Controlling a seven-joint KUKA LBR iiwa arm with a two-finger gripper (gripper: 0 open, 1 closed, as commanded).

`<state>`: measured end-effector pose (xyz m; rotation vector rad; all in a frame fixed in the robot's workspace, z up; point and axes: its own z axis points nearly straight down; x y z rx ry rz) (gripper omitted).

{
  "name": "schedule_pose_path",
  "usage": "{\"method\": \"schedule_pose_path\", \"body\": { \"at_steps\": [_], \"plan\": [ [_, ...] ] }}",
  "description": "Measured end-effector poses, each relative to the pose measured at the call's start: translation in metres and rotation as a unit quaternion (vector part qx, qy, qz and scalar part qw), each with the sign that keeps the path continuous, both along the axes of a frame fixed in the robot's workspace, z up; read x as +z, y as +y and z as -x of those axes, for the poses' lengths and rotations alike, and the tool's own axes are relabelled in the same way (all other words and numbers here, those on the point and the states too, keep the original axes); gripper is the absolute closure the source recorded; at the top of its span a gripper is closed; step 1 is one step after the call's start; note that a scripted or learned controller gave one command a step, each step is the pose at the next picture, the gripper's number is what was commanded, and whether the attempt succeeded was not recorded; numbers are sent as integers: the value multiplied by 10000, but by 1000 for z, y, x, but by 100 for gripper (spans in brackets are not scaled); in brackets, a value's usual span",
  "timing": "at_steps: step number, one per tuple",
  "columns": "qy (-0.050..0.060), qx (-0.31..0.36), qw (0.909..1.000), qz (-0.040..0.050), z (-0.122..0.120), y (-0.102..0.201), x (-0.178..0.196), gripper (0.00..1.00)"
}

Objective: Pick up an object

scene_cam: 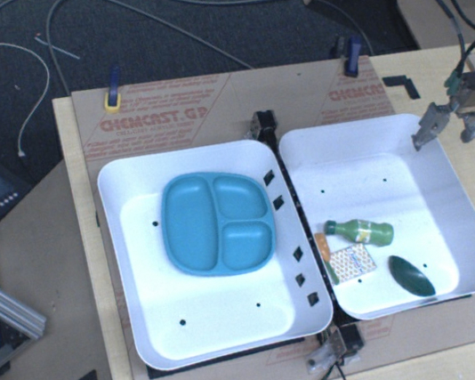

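The right bin (437, 196) holds a green bottle (360, 230) lying on its side near the bin's left wall. Just below the bottle lies a patterned white packet (351, 262), with a small orange item (322, 245) at its left. A dark green oval object (411, 275) rests near the bin's front edge. My gripper (448, 129) hangs over the right bin's far right corner, well away from these objects. It is open, with nothing between its fingers.
The left bin (145, 281) contains a blue divided plate (218, 223). A black-clipped divider (290, 221) runs between the bins. Blue clamps (352, 54) hold the cardboard at the back. Cables lie on the dark floor beyond the bench.
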<state>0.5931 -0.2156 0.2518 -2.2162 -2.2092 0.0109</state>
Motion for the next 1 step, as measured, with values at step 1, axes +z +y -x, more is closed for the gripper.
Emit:
{"method": "schedule_pose_path", "body": {
  "at_steps": [1],
  "plan": [
    [-67, 18, 10000, 17, -3, 1, 8, 0]
  ]
}}
